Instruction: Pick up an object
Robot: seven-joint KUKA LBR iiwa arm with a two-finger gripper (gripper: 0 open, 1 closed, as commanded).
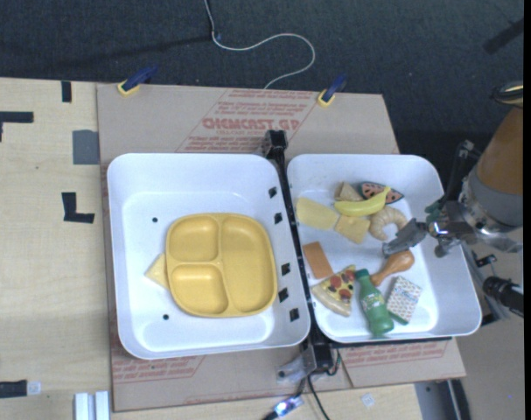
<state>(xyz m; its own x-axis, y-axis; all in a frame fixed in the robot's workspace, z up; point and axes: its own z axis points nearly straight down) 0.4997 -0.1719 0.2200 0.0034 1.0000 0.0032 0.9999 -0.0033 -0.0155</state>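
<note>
Right bin (422, 169), toy food: banana (361, 205), yellow blocks (316, 214), pizza slice (336, 292), green bottle (373, 303), patterned packet (403, 297), an orange-brown piece (392, 267) lying just below the fingers. Gripper (414, 234) hovering over the bin's right side, arm partly cut off; open or closed, cannot tell. Left bin (125, 182) bearing a yellow divided tray (221, 264)

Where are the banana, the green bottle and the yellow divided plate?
banana (363, 205), camera view, middle of its curved yellow body, right bin.
green bottle (373, 304), camera view, mid body, right bin's near side.
yellow divided plate (221, 263), camera view, central ridge where the compartments meet, left bin.
</note>
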